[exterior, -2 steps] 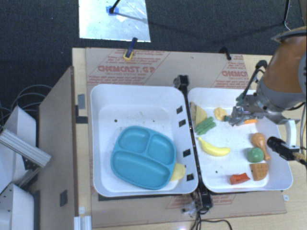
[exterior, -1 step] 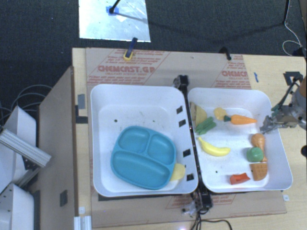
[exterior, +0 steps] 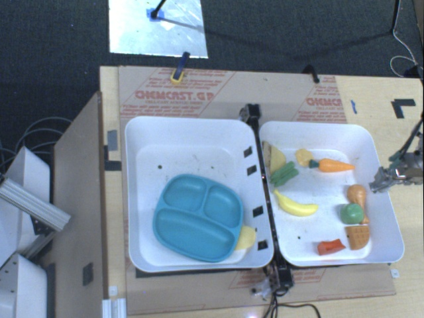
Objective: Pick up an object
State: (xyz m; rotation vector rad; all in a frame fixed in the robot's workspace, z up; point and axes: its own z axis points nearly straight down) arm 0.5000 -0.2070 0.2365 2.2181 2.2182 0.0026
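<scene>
nearest the lens, at the lower edge, a black clamp with tangled wires is seen where the two bins meet. the gripper is seen at the right edge, over the right rim of the right bin; nothing is seen held by it, and whether it is apart or together cannot be told. the bench is covered with brown printed board, and a dark carpeted floor lies beyond it, with a shiny sheet on the floor at the top and pale metal framing at the left. the left bin holds a blue divided plate, and a small yellow piece is tucked at the plate's lower right edge. in the right bin, the toy foods are laid well apart from the gripper except the nearest: a yellow banana near the middle, an orange carrot toward the top, a green bundle and a pale yellow wedge by the divider, a tan pear-shaped piece just above a green round piece, a tan waffled piece, a red piece and a small yellow lump beside the carrot.
</scene>
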